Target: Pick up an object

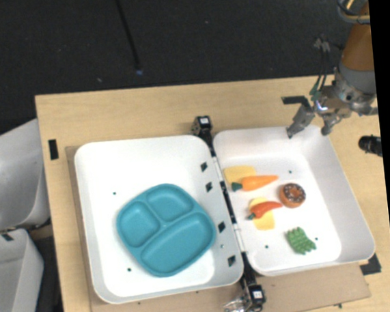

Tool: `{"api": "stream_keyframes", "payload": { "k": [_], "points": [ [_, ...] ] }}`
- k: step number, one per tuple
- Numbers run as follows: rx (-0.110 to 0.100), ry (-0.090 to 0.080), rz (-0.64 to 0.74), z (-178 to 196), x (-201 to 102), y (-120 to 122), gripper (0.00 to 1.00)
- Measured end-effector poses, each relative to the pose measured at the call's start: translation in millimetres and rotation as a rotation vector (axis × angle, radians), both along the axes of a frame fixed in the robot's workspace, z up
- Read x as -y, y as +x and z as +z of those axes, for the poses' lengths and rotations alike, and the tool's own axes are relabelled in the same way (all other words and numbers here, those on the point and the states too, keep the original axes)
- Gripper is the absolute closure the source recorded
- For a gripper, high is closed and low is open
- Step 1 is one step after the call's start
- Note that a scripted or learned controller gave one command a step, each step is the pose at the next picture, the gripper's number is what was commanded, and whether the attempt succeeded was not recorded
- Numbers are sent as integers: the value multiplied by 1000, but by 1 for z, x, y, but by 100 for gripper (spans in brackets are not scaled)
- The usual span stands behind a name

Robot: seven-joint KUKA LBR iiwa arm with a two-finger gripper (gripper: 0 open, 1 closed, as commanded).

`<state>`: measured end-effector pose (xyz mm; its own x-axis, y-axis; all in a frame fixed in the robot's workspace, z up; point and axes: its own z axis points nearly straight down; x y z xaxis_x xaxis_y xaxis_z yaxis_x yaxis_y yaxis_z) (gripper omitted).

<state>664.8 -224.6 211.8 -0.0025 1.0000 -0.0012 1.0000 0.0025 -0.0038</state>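
Note:
The right bin point(318, 148) holds several toy foods: an orange carrot point(258, 181) on a yellow piece point(237, 174), a red chilli point(264, 208) over another yellow piece point(264, 222), a brown doughnut point(292, 195) and a green bumpy piece point(300, 240). My gripper point(313, 124) hangs over the far right corner of this bin, above and right of the foods. Its two dark fingers are spread apart, open, with nothing between them.
The left bin point(93, 168) holds a blue divided plate point(164, 228). A ridge with black clips point(219, 184) separates the bins. A white housing point(8, 180) stands off the bench at the left. The wooden bench point(122, 111) shows around both bins.

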Motion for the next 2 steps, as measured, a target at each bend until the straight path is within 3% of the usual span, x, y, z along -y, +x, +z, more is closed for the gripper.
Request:
{"api": "stream_keyframes", "payload": {
  "k": [2],
  "points": [
    [1,0,-1,-109,-1,-4,0]
  ]
}}
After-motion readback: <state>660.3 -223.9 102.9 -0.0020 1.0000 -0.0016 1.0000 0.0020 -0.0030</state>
